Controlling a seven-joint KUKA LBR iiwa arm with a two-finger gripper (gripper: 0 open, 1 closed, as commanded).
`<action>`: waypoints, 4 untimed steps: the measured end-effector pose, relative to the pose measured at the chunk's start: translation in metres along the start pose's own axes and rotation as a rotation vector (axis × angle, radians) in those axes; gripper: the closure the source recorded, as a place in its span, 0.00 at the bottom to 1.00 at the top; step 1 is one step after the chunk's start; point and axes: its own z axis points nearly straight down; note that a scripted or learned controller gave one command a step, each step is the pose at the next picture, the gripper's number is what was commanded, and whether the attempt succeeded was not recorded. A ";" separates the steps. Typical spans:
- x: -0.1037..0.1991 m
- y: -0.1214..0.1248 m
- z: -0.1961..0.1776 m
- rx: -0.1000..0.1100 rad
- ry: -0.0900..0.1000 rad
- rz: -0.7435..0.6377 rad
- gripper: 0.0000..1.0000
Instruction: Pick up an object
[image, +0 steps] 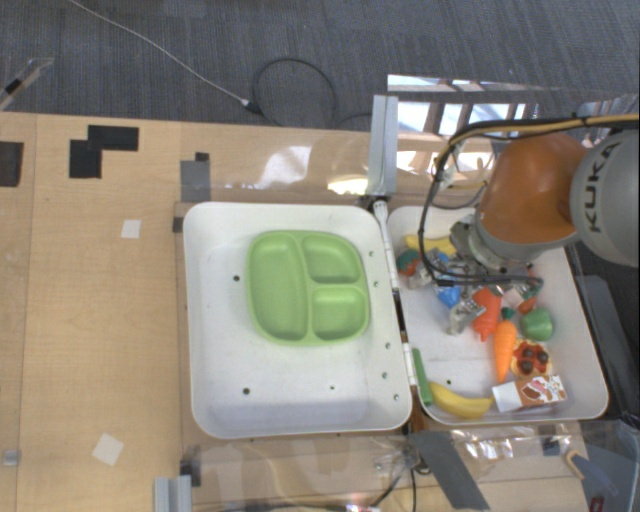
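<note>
The right bin (590, 385) holds several toy foods. A yellow banana (458, 400) lies at its front and an orange carrot (503, 347) points toward the front. A green pepper (537, 323) sits right of the carrot, with a red piece (488, 303) and a small blue piece (449, 297) further back. My gripper (467, 314) hangs low over the middle of this bin, just left of the carrot and beside the blue and red pieces. The orange band and wrist (530, 190) hide the bin's back part.
The left bin (215, 390) holds a green divided plate (305, 285). A pizza slice toy (532, 358) and a small red-and-white box (532, 392) lie at the right bin's front right. A yellow piece (425, 243) and a teal piece (408, 263) sit near the wall between the bins.
</note>
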 end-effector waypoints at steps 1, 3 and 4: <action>-0.004 0.000 -0.014 0.004 -0.010 -0.001 1.00; -0.036 -0.031 0.003 -0.008 0.029 0.049 0.00; -0.045 -0.032 -0.013 0.005 -0.004 0.051 1.00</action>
